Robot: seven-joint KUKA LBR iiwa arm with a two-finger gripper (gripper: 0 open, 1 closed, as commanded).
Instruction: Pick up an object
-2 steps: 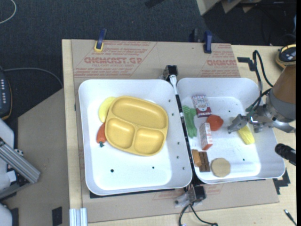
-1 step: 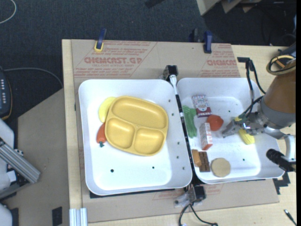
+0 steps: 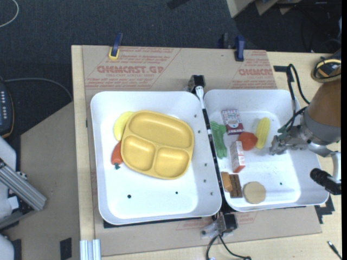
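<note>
Seven items, right bin (image 3: pixel 282 99). Gripper (image 3: pixel 277 145), opening I cannot tell, nothing visibly held. Nearest: corn cob (image 3: pixel 262 131) at its ten o'clock. I'd centre over it, descend straight.

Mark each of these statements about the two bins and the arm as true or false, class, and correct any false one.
1. The yellow divided tray lies in the left bin. True.
2. The corn cob lies in the left bin. False: it lies in the right bin, near the tomato.
3. The gripper is over the right bin. True.
4. The round cookie sits at the far end of the right bin. False: it sits near the bin's front edge, beside the brown bar.
5. A carrot lies against the tray's left side. True.
6. The gripper holds the tomato. False: the tomato lies apart from it on the bin floor.
</note>
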